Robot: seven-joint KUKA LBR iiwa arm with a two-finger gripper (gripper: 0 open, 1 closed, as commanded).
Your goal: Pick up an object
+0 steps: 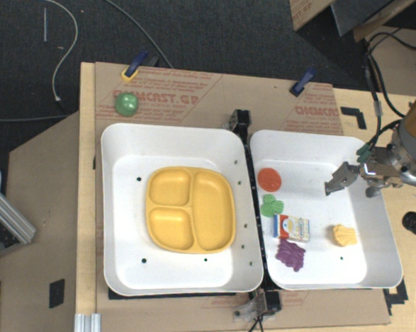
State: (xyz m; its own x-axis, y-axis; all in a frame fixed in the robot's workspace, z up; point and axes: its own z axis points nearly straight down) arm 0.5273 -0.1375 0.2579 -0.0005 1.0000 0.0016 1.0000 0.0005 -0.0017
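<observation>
A: What takes up the most room?

B: The cardboard-topped bench (198,101), with two blue clamps at its far edge, and on it the two white bins side by side. The left bin (114,191) bears a yellow plate (191,209) with three compartments, lying flat near the middle. The right bin (372,258) has all the small pieces.

A: And the arm?

B: It reaches in from the right — the grey wrist sits over the right bin's far right corner, and the gripper (337,182) points left and downward above the bin floor. Nothing is between its fingers. Whether they are spread or pressed together I cannot tell; from this angle they merge into one dark shape.

A: Where are the things it could pick up?

B: All in the right bin, apart from the gripper. Along the left wall, a round red-orange piece (269,179), and just in front of it a green toy (271,206). Beside that, nearer the middle, a small printed packet (294,228), and touching its near edge, a purple bunch of grapes (290,254). A yellow piece (344,236) lies alone to the right, closest to the gripper but still clear of it.

A: Anything outside the bins?

B: A green ball (126,104) — on the cardboard behind the left bin's far left corner.
</observation>
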